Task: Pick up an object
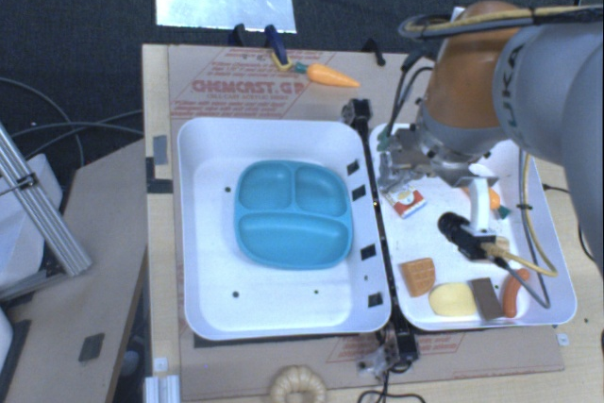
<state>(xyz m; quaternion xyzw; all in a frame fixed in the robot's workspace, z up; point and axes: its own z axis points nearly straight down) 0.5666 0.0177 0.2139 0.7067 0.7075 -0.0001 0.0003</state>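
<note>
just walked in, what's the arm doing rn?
The KUKA arm is reaching in over the right bin, with its gripper low near that bin's upper left corner, next to a small red and white packet. Nothing is visibly held. More toy food sits lower in that bin. The left bin holds a blue divided plate.

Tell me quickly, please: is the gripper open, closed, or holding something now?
Gripper: cannot be told; it hangs low in the right bin, beside a small red-and-white packet.
</note>
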